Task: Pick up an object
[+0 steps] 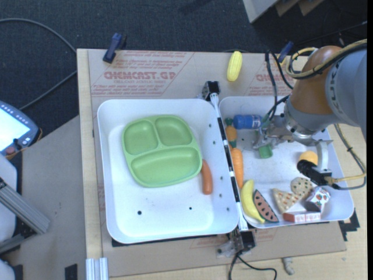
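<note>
Small green object (265,151) sits on the floor of the right bin (344,206), upper-middle area, directly under the gripper (263,140). Gripper fingers reach down to it; whether they are spread or closed on it cannot be told from this angle. Blue bottle (245,121) lies just left of the gripper, near the bin's far wall. Carrot (236,167) lies along the bin's left edge, below the bottle. Banana (249,200) and watermelon slice (265,206) side by side at the near left corner. Cracker-like wedges (293,193) and a small red-and-white box (302,217) near the front wall.

Left bin (111,156): green divided plate (160,150) in the middle, a hot dog (206,177) just beside its right rim.

Yellow corn cob (234,66) rests on the bench (145,69) behind the bins. Arm (326,86) enters from the right.
</note>
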